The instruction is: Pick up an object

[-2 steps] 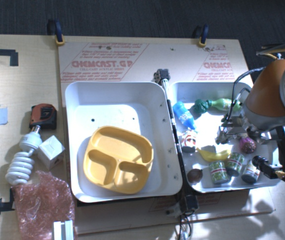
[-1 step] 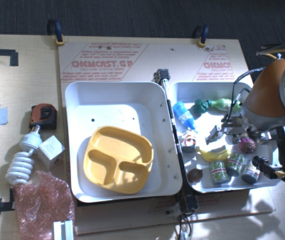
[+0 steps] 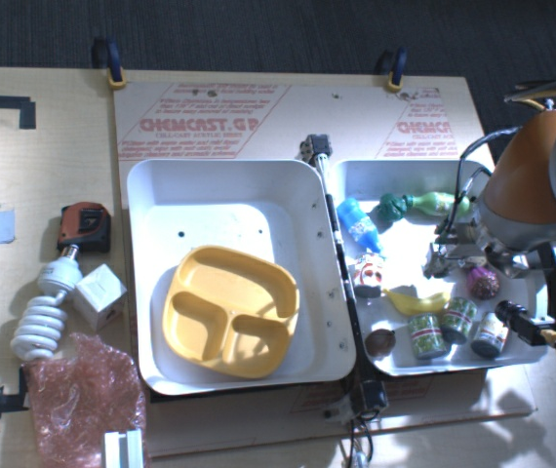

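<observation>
The banana [image 3: 417, 302] lies just below the gripper [image 3: 451, 257], in the right bin [image 3: 395, 178]. It looks like light, stiff, smooth plastic; best pinched across its middle. Jaw state: cannot tell. A purple ball [image 3: 483, 282] sits right of it, jars [image 3: 426, 335] beneath.

Yellow tray [image 3: 229, 310] in left bin [image 3: 151, 203], right bin [image 3: 356, 178] with blue bottle [image 3: 358, 224], banana [image 3: 417, 302], jars [image 3: 444, 328], gripper [image 3: 446, 259] low over banana, bulb [image 3: 46, 310] on bench
</observation>
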